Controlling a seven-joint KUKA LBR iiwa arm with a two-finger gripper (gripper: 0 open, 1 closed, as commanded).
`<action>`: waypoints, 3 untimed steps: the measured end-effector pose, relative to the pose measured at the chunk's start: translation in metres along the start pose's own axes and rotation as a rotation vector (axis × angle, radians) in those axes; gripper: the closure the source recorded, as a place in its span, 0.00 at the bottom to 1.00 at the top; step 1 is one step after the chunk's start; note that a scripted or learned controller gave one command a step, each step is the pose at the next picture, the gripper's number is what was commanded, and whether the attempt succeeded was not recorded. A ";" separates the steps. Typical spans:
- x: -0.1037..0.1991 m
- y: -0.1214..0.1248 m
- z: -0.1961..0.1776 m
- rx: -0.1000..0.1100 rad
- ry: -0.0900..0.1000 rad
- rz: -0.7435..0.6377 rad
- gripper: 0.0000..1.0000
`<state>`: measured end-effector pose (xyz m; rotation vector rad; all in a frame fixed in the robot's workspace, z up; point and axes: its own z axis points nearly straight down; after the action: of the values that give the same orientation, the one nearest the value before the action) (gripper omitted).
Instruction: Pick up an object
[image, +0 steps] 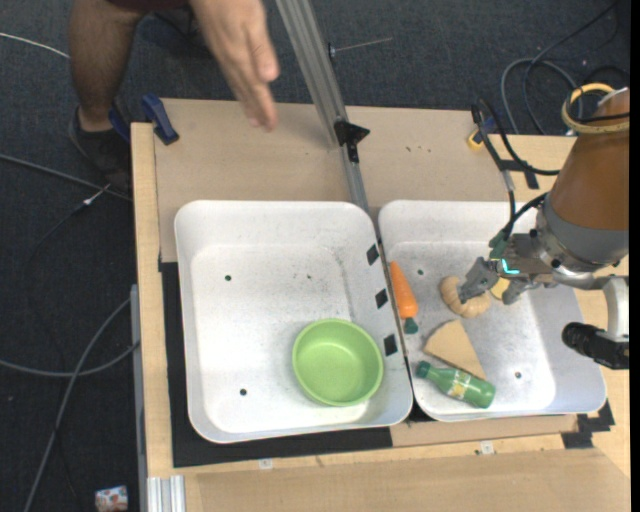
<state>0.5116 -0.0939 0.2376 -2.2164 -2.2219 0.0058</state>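
Observation:
The right bin (560, 390) holds an orange carrot (402, 289) by its left wall. It also holds a tan lumpy pastry (464, 297), a tan wedge (456, 347) and a green bottle (458, 384) lying on its side near the front. My gripper (497, 284) hangs over the middle of this bin, just right of and above the pastry. Its fingers (480, 279) are spread, open, with nothing between them. The near finger overlaps the pastry's right edge.
A green bowl (337, 361) sits in the left bin (230, 300) near its front right corner. A person's hand and arm (238, 50) reach over the bench at the top left. A slanted metal bar (325, 80) runs down to the gap between the bins.

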 end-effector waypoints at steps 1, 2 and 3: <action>0.000 0.000 0.000 0.000 0.000 0.000 0.00; 0.005 0.000 0.046 0.004 0.000 0.000 0.00; 0.000 -0.002 0.109 0.004 0.000 0.000 0.00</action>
<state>0.5086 -0.0943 0.1289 -2.2145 -2.2190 0.0102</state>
